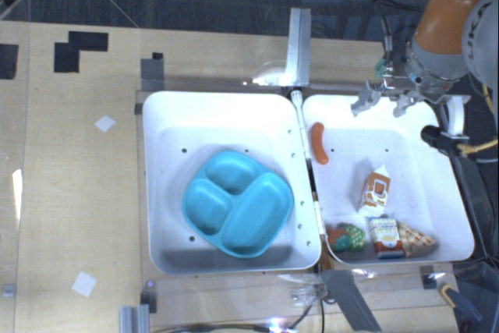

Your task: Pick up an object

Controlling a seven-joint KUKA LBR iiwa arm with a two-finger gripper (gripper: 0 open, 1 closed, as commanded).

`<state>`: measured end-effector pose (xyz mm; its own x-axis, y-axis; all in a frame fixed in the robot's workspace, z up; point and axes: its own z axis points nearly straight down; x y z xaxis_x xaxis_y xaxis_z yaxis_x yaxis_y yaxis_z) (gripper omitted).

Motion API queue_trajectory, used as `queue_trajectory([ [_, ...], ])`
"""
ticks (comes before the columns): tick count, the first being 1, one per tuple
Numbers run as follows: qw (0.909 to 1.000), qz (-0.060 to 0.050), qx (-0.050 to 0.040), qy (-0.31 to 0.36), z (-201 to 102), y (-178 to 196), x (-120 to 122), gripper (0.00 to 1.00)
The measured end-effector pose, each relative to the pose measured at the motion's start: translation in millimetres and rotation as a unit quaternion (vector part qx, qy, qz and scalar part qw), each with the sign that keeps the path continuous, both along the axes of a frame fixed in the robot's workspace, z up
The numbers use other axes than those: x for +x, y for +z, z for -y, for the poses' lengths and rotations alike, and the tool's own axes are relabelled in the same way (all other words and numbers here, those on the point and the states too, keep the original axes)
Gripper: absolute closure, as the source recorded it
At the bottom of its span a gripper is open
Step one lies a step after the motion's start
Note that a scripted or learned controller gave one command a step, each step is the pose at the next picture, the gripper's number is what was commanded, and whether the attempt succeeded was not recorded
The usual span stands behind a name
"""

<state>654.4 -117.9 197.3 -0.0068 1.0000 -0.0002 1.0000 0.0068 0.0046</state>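
Sausage [318, 144] — beside open hand [383, 100]

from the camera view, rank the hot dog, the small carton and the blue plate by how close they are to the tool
From the tool:
1. Hot dog, right bin's upper left, by the divider.
2. Small carton, middle of the right bin.
3. Blue plate, in the left bin.

blue tray [238, 203] left bin [168, 129], gripper [382, 101] above right bin [437, 160]

The blue divided plate [238, 203] looks like smooth matt plastic, the bench [70, 168] pale wood, perhaps laminated.
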Motion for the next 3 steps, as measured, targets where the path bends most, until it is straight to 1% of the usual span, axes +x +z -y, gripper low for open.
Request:
queue_trajectory([
  [1, 0.9988, 0.001, -0.0001, -0.050, 40, -111, -33, 0.00],
  [2, 0.9961, 0.002, 0.0000, -0.088, 33, -109, -94, 0.00],
  [3, 0.9961, 0.006, -0.0009, -0.088, 34, -96, -91, 1.00],
])
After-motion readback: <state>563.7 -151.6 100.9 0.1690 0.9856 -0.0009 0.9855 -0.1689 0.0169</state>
